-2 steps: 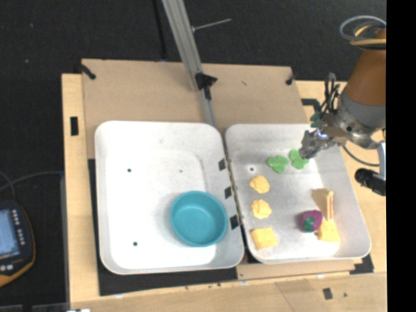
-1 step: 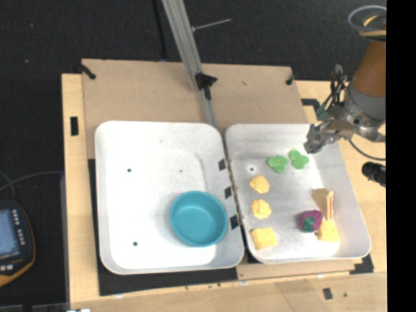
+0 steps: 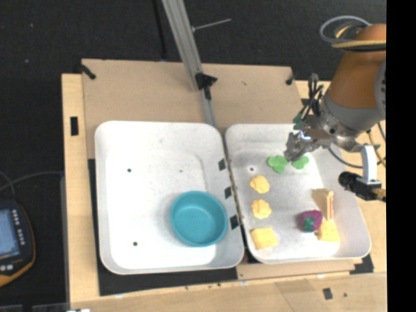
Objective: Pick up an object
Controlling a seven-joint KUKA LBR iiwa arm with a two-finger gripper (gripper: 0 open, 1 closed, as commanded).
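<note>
Arm low over the right bin (image 3: pixel 364 239), fingers (image 3: pixel 298 149) down among the green pieces.

Whether the fingers are apart or together cannot be told. One green piece (image 3: pixel 277 164) lies just left of them, another (image 3: pixel 300 164) just below. Three yellow pieces (image 3: pixel 260 185) sit further down-left, a purple toy (image 3: pixel 310 221) below. A blue bowl (image 3: pixel 197 218) is well left, in the other bin (image 3: pixel 130 148).

Dark floor (image 3: pixel 78 25) all round. Tan tabletop (image 3: pixel 143 96) in even light, metal pole (image 3: pixel 182 38) slanting over it, handheld screen device (image 3: pixel 12 236) at left edge.
</note>
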